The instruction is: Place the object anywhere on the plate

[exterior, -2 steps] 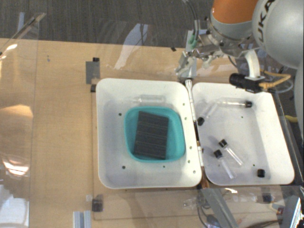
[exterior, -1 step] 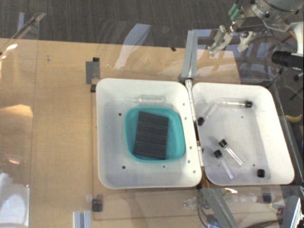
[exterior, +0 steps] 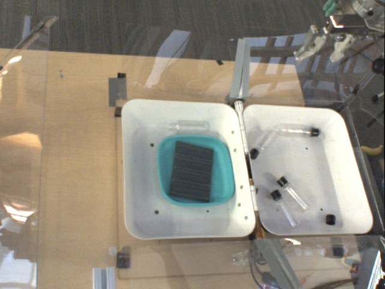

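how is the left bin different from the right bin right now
The left bin holds a teal plate with a dark ribbed block lying on it; the right bin holds several small clear tubes with black caps, scattered loose. The left bin's load sits near its middle; the right bin's is spread around. Both are shallow, white and side by side.

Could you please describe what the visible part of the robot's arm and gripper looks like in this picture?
At the view's top right corner, the gripper has two pale, whitish fingers below a light grey metal body. A small green part sits on its left side, next to a thin reddish-orange strip. Dark cables run nearby, to the right of the fingers.
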Robot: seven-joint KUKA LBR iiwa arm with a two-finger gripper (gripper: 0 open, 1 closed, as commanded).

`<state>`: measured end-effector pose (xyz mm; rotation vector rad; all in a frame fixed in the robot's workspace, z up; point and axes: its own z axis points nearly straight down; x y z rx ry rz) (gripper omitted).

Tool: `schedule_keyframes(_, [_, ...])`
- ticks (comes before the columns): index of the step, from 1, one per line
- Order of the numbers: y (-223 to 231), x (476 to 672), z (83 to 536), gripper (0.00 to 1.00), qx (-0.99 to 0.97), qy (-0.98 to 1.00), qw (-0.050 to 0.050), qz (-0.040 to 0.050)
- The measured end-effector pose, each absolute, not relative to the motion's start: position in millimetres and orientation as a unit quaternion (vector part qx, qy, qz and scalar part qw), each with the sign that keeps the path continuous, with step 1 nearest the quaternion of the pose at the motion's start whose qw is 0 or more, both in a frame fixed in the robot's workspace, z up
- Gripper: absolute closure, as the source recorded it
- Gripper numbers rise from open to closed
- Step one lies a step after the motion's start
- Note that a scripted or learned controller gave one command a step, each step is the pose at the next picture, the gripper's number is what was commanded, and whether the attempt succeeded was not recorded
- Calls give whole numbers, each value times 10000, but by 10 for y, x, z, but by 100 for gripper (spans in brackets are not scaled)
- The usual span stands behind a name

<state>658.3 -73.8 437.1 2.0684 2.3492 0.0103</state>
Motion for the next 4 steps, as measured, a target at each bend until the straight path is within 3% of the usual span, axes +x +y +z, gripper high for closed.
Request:
schedule_keyframes(1, [-1507, 5855, 4382, 0, 6530, 7573, 64, 28])
schedule_keyframes(2, [-2060, 5393, 4373, 0, 6953, 7187, 60, 22])
schedule_keyframes(3, [-2058, 4885, 2158, 0, 7346, 6785, 21, 12])
schedule_keyframes(4, [-1856, 5062, 4273, 0, 6338, 7734, 75, 27])
